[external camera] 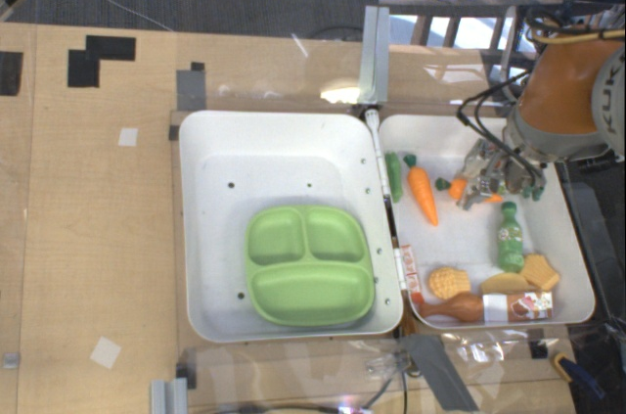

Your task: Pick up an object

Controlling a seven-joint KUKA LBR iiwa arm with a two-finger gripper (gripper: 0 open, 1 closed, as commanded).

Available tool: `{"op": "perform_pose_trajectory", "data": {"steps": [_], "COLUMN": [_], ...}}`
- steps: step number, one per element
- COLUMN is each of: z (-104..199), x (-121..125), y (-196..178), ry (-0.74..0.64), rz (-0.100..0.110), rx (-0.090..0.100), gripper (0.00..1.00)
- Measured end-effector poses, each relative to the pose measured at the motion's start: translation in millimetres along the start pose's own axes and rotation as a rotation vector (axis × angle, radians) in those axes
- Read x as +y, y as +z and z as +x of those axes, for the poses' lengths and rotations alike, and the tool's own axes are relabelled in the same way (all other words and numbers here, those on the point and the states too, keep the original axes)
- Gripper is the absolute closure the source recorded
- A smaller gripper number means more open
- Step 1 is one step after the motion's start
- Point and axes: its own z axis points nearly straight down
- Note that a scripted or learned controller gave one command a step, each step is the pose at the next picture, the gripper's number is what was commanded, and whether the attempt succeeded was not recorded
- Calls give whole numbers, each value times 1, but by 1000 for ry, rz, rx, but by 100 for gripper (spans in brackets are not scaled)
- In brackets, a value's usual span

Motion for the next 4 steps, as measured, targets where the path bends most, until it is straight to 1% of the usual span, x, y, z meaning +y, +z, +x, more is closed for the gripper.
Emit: {"op": "perform_pose_trajectory", "data": {"steps": [1,2,3,4], "z": [-9,-23,15,-15], "x": [54,102,147,187], "y": [-128,-159,-123,-123], "ry": [69,239,423,416], "rz": [-3,0,3,2], "rx": [3,15,21,19], "gripper": [100,100,100,100]}}
